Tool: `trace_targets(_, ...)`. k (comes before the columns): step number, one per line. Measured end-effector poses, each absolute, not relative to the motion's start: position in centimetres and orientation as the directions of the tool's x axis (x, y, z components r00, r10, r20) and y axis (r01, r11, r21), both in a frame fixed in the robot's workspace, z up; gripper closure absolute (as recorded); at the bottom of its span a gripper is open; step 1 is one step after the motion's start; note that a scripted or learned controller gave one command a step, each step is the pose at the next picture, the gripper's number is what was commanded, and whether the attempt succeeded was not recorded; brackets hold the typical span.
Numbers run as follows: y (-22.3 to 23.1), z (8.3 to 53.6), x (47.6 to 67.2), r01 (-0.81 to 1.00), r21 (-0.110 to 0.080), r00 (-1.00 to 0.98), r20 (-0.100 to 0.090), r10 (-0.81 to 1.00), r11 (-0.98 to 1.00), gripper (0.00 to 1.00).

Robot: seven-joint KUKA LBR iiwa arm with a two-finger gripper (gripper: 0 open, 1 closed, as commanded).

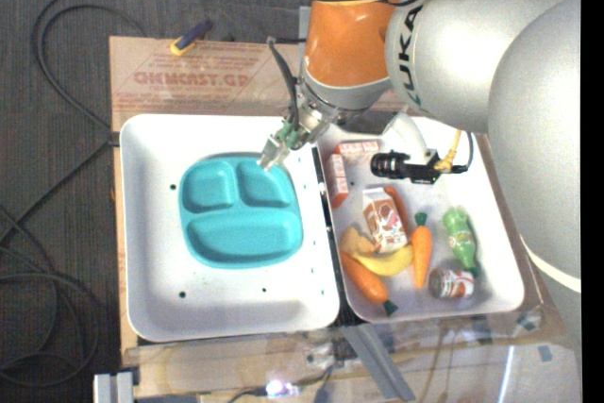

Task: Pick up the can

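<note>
The can (453, 282) lay on its side in the near right corner of the right bin (498, 203), just beside the green bottle (461, 236). My tool (280, 144) hung over the far edge of the teal tray (243, 210) in the left bin (151, 231), well apart from the can, and I could not tell whether it was apart or together. As I judged it, I had to swing right across the divider, come down over the can's round side and close across it, keeping clear of the bin wall. I counted one can, two carrots (421, 247), one banana (382, 260), one small carton (383, 220), one red packet (337, 176), one green bottle, one tray, two bins on the counter.
</note>
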State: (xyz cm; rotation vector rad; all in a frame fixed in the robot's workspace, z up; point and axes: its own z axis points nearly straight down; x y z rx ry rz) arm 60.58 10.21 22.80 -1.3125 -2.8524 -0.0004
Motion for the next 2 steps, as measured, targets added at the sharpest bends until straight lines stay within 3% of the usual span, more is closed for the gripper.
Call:
trace_targets(1,15.33,22.18,56.88,0.946,-0.004,-0.324,0.000,0.946,0.324,1.00)
trace_targets(2,15.44,23.01,56.88,0.945,-0.006,-0.326,0.002,0.945,0.326,1.00)
